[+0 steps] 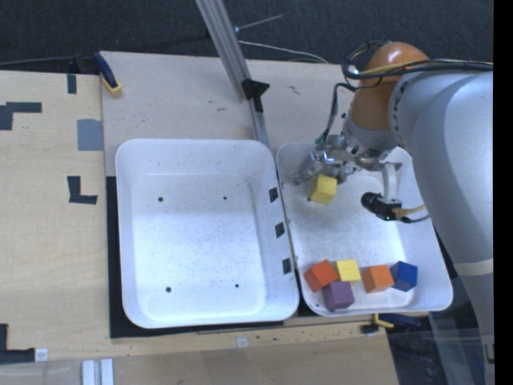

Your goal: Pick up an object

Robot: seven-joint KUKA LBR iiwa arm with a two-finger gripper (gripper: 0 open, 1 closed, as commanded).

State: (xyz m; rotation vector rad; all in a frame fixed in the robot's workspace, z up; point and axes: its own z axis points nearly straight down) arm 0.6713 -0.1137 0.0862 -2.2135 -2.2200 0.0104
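Observation:
My gripper (324, 175) hangs over the far left part of the right bin (443, 293). A yellow block (323, 190) sits tilted between its fingertips, and the gripper is shut on it. The block looks raised a little above the bin floor. Along the near edge of the same bin lies a cluster of blocks: an orange one (321, 274), a small yellow one (348, 270), a purple one (337, 294), a second orange one (377, 278) and a blue one (405, 275).
The left bin (122, 160) stands beside the right one, their rims touching. A slanted metal pole (232, 50) rises behind the bins. The arm's grey body (461, 159) covers the right bin's far right side. A blue and yellow clamp (106, 72) lies at the bench's back left.

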